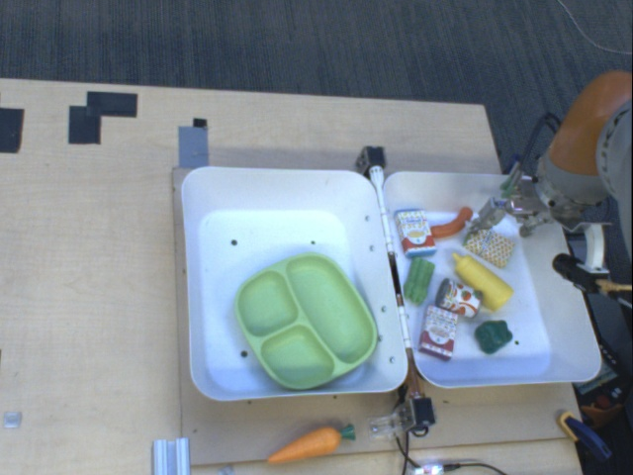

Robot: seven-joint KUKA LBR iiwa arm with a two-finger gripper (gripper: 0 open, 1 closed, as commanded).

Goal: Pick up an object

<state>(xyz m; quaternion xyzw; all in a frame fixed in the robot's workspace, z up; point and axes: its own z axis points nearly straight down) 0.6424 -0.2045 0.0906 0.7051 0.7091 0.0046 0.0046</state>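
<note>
The right bin (564, 364) holds several small toy foods. Among them are a red and white carton (413, 231), an orange sausage (450, 226), a beige waffle piece (492, 247), a yellow piece (483, 280), a green pickle (419, 279), a small dark pack (457, 298), a red carton (438, 332) and a dark green piece (493, 336). My gripper (502, 214) hangs over the bin's upper right part, just above the waffle piece and right of the sausage. Nothing is visibly lifted.
The left bin (213, 265) holds a green divided plate (307, 320). An orange carrot (309, 445) lies on the bench in front of the bins. The arm's orange band (588, 117) comes in from the right edge.
</note>
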